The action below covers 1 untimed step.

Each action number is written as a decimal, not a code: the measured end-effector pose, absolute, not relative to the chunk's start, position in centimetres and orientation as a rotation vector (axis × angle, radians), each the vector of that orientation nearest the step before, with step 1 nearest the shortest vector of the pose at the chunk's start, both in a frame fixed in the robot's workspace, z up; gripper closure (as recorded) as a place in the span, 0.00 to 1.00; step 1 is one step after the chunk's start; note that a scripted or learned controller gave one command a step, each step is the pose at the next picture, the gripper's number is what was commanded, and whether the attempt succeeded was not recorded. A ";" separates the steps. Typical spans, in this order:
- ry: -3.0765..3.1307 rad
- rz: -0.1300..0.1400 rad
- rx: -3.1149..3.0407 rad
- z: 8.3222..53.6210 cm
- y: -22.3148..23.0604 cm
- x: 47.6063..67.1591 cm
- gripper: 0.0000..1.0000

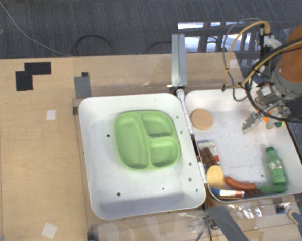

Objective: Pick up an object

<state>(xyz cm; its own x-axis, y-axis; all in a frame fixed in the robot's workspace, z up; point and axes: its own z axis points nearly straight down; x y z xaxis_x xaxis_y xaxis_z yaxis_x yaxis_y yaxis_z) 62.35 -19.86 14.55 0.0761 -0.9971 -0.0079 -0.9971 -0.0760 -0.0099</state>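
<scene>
The right bin (237, 146) holds a round tan cookie (202, 119) at its far left. A brown chocolate bar (207, 153) lies by the left wall, with a yellow round piece (214, 176) below it. Along the near wall lie a brown sausage (240, 182) and a red-tipped marker (231, 192). A green bottle (274, 167) rests at the near right. My gripper (260, 117) hangs above the bin's far right part, over bare white floor. Nothing shows between its fingers.
In the left bin (100, 200) sits a green divided plate (146, 139). A metal post (178, 60) stands behind the wall between the bins. Cables (242, 57) loop off the arm at the right. Wooden bench surrounds the bins.
</scene>
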 end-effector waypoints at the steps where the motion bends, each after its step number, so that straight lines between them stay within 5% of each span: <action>1: 2.008 -0.011 -2.403 9.3 -19.1 53.9 0.00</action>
<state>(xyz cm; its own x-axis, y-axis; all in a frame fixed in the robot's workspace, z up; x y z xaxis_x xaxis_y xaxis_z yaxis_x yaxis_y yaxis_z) 53.94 -19.05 9.33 0.1778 -0.9841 -0.0012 -0.9840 -0.1777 -0.0126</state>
